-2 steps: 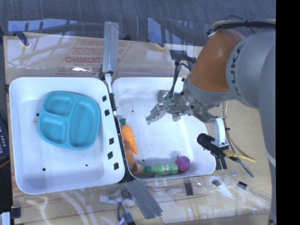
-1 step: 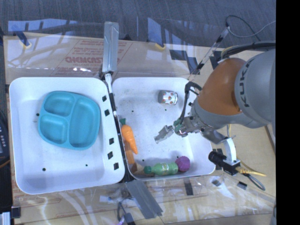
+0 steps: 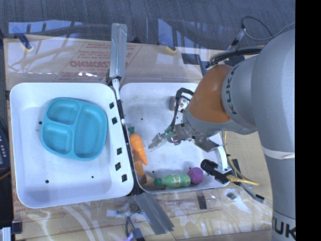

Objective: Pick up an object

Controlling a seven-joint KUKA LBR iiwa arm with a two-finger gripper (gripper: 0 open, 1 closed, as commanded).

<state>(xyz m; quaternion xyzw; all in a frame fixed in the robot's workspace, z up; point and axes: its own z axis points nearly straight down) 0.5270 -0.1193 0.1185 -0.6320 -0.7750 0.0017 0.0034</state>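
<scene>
Two bins (image 3: 20,134), one plate (image 3: 75,128), one carrot (image 3: 138,148), one bottle (image 3: 173,181)

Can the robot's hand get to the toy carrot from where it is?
Probably yes. The hand hangs in the right bin, just beside the carrot, with bare bin floor between them. The carrot lies close against the bin's left wall, which could make gripping awkward.
</scene>
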